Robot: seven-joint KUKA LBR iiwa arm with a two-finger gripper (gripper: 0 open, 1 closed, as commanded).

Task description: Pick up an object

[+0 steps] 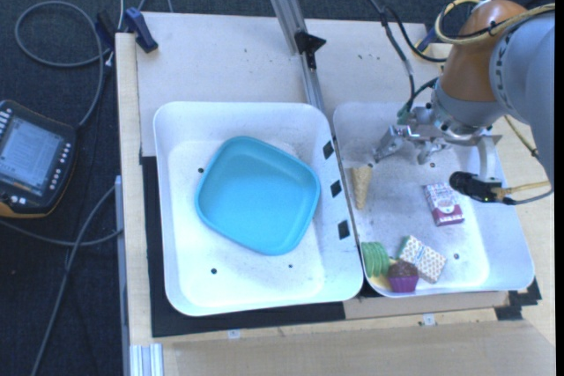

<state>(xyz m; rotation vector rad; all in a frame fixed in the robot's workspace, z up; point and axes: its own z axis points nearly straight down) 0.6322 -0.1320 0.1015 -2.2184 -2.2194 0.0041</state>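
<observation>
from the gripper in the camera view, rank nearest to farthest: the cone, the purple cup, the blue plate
Measured from the gripper, in the right bin:
1. cone, just below-left of it, same bin.
2. purple cup, at that bin's near edge.
3. blue plate, in the left bin; its near rim and the cup are close to call.

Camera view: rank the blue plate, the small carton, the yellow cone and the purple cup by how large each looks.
1. blue plate, by far the largest.
2. small carton.
3. and 4. yellow cone and purple cup look much alike; I would not rank them.
</observation>
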